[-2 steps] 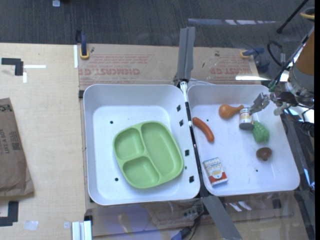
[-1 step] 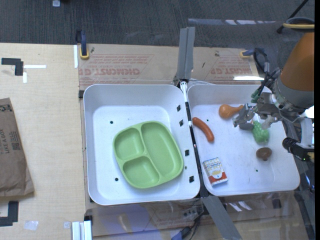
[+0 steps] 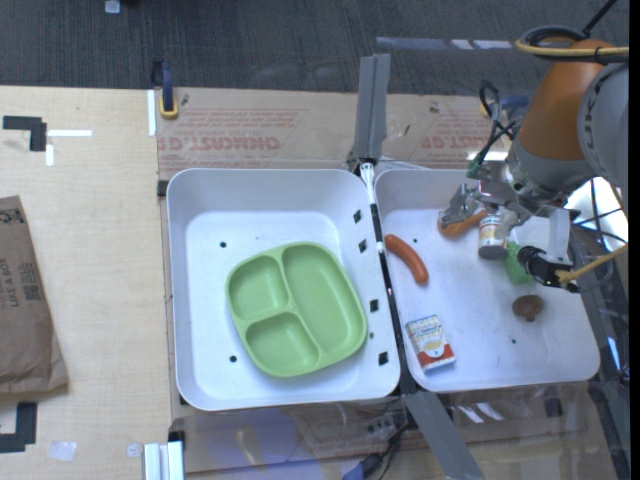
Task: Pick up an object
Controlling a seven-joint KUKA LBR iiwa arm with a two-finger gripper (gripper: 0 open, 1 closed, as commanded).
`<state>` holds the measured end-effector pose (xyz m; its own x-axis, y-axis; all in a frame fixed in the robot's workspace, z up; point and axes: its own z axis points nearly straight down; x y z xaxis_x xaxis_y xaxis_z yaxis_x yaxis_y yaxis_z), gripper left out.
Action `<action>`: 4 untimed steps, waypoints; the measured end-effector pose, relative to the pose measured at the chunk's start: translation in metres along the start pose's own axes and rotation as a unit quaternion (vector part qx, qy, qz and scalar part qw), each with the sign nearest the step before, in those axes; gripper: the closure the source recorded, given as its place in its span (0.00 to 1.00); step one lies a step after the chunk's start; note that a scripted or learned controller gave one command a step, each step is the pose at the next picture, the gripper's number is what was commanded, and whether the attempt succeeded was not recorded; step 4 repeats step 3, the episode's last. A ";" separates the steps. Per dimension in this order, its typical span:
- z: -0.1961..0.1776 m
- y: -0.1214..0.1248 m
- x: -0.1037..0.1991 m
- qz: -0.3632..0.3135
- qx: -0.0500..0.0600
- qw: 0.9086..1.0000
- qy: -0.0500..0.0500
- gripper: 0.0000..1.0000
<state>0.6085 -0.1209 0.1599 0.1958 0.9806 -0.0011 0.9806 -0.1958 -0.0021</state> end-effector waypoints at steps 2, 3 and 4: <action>0.059 0.050 -0.017 -0.023 0.002 1.000 -0.001 1.00; -0.020 0.050 0.009 -0.023 -0.001 1.000 0.000 1.00; -0.020 0.050 0.009 -0.023 -0.001 1.000 0.000 1.00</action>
